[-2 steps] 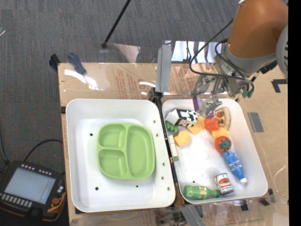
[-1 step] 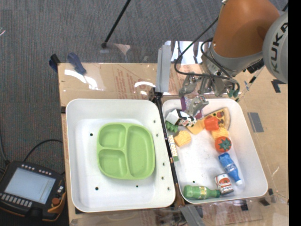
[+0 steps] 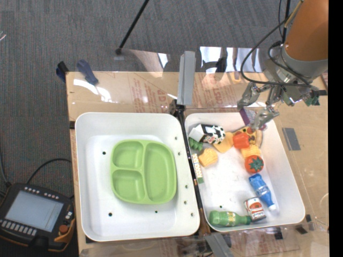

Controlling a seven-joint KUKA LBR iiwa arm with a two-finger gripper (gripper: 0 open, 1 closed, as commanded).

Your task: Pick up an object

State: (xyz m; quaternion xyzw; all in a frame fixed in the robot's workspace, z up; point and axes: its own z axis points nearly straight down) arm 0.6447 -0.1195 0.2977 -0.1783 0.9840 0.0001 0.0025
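Gripper [image 3: 257, 107]: fingers spread apart with nothing between them, hanging above the back edge of the right bin [image 3: 292, 183], over the orange toys.
Teach pendant [image 3: 35, 216]: on the floor at lower left.
Left bin [image 3: 91, 143]: holds a green divided plate [image 3: 143, 172] lying flat near its middle.
Black-and-white toy cow [image 3: 208, 134]: at the right bin's back left.
Yellow pieces [image 3: 209, 157]: just in front of the cow.
Green bottle [image 3: 229, 218]: lying along the front wall.
Orange toys [image 3: 242, 140]: clustered at the back.
Tomato-like toy [image 3: 254, 164]: just in front of the cluster.
Small can [image 3: 255, 209]: beside the green bottle.
Blue bottle [image 3: 262, 191]: lying between tomato and can.
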